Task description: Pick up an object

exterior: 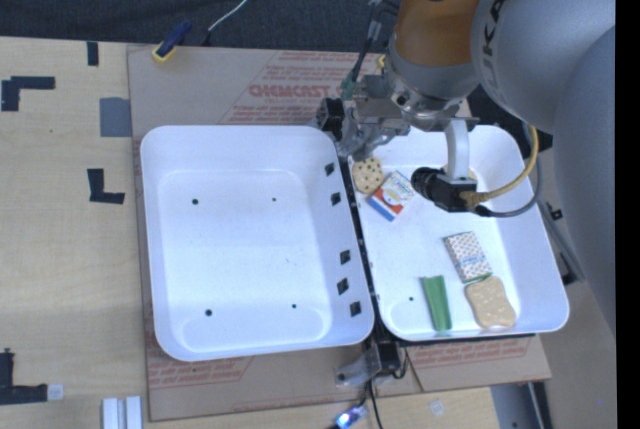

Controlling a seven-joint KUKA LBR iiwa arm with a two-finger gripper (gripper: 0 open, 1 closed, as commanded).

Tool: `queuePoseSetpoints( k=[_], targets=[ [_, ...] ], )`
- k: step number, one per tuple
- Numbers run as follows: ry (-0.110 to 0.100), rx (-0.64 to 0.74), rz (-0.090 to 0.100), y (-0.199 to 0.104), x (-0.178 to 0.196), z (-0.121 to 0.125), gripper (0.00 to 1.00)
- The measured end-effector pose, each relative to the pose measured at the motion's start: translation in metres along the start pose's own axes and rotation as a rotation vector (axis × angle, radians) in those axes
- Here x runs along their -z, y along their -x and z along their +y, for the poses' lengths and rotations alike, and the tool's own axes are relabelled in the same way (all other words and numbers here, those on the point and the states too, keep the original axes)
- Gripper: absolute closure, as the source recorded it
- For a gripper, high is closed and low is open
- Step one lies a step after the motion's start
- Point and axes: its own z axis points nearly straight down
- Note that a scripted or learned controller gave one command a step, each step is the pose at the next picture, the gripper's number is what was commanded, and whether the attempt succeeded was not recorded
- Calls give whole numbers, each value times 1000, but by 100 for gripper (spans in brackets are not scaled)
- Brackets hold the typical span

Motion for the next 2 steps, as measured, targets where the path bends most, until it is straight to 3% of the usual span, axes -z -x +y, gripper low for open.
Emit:
queuePoseSetpoints(
  k=[1, 2],
  targets=[
    [-1, 3, 4, -51, 12, -43, 100],
    [-2, 1, 2, -49, 21, -42, 100]
  ],
)
